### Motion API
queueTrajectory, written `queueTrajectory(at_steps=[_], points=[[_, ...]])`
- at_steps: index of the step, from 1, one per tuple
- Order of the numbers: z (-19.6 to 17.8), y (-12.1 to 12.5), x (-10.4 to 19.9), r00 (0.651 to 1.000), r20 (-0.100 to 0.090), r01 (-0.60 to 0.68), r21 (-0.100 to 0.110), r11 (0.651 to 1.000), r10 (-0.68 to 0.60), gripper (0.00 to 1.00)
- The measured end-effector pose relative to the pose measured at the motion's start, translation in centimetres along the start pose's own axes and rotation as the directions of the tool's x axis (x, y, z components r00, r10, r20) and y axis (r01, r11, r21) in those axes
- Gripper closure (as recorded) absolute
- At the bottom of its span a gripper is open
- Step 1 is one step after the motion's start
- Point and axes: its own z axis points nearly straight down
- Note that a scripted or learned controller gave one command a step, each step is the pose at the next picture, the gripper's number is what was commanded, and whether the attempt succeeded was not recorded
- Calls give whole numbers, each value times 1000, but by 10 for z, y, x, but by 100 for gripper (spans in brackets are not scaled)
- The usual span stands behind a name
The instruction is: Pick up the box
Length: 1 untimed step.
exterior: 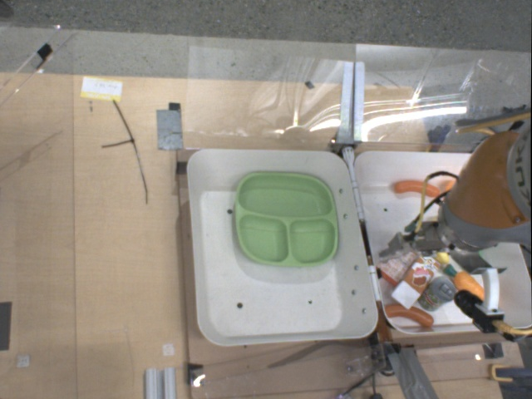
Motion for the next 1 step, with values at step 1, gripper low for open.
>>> queueTrajectory(at_steps=[1], points=[[-99, -49, -17, 980, 0, -198, 18, 980, 199, 0]])
